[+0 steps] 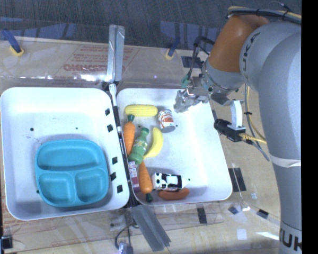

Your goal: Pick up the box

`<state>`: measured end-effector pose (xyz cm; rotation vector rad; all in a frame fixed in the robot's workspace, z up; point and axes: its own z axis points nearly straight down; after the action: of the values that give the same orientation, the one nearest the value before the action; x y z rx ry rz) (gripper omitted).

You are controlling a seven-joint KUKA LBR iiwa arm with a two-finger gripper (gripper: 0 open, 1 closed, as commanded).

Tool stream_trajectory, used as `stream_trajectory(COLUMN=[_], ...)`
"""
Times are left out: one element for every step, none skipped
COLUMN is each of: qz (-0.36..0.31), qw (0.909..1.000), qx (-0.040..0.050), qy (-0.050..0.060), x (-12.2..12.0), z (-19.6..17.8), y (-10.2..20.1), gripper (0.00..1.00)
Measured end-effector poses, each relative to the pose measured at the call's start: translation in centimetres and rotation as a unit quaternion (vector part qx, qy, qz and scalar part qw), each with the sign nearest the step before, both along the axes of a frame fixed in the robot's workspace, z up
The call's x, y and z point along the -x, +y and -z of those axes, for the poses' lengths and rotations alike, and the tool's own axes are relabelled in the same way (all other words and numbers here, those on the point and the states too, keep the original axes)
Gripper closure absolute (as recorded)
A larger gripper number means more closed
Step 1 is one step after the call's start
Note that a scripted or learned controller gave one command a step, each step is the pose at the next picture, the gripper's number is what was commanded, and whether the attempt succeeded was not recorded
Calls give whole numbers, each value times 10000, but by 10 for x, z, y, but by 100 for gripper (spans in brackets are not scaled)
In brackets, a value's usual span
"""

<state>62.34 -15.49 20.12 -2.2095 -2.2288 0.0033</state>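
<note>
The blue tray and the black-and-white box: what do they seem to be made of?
Tray: probably moulded plastic, with smooth rounded compartments, uniform colour and a soft sheen. Box: likely printed cardboard, judging by its flat faces and cow-like pattern, though it could be plastic.

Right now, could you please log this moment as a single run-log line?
step: approach | gripper: above right white bin, far end, nothing seen held | target: black-and-white cow-patterned box at near end, beside red sausage | status: not picked

Arm is reaching in from the right, wrist bending down-left, gripper [181, 102] hanging low, empty.
</note>
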Motion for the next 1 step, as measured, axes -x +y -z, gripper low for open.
stream_trajectory(qz=[-203], qw=[9998], qx=[1], qy=[2], x=[59], z=[102], y=[-54], gripper=[0])
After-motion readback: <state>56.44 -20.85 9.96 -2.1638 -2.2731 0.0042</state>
